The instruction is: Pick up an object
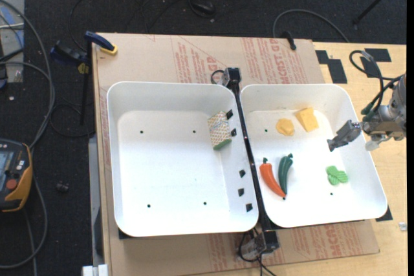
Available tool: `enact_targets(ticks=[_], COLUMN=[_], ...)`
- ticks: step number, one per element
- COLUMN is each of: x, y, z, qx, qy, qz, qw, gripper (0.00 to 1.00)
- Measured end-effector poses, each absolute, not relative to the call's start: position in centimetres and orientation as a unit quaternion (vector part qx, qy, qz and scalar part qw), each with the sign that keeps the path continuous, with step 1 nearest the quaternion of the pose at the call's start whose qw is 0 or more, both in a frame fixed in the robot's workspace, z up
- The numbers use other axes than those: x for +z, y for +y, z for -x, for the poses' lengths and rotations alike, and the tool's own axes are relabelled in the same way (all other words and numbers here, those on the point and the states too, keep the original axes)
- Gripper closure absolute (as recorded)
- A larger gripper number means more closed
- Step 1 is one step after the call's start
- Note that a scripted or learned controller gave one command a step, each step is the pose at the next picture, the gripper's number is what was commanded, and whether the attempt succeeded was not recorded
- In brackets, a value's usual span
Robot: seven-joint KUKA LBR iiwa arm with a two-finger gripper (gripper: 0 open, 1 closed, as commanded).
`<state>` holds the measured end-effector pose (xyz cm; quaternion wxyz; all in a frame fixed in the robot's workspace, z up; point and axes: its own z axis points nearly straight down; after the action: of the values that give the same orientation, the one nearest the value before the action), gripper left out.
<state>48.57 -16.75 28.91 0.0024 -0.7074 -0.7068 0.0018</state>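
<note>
We see the arm cut off by the right edge, so most of it is out of view. The gripper is dark and small; we cannot tell how its fingers stand. The patterned block in the left bin hides part of a green piece under it.

Dark carpeted floor, black cables, brown bench board

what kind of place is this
Probably a robotics lab test bench: two white bins on a board, toy food such as a red pepper, and loose cables across the dark floor.
</note>
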Motion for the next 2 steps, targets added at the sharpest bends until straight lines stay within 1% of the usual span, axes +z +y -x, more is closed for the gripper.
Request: enact_targets(ticks=[1,2], x=[29.2,23.6], y=[-16.7,-15.7], z=[-48.7,-48.8], qx=[0.0001,0.0013], qy=[-0.707,-0.707], qz=[0.707,0.707], qw=[0.000,0.002], gripper=[0.00,0.00])
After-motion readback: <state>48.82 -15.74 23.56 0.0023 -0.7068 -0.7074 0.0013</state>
